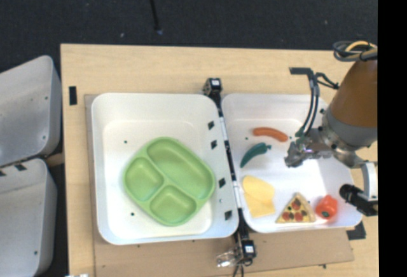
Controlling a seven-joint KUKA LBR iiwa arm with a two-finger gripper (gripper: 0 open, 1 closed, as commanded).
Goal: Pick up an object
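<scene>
The right bin [267, 107] holds an orange sausage-shaped piece [269, 133], a green pepper [255, 152], a yellow wedge [257, 195], a pizza slice [296, 210] and a red tomato [327, 206]. My gripper [296, 156] hangs over the middle of this bin, right of the green pepper and below the orange piece. I see nothing between its fingertips. The arm's orange band [356, 94] rises behind it at the right.
The left bin [108, 117] bears a green three-compartment plate [168, 180]. Black clips [212, 86] sit along the divider between the bins. Cables [311, 101] loop beside the wrist. A white chair [25, 117] stands left of the bench.
</scene>
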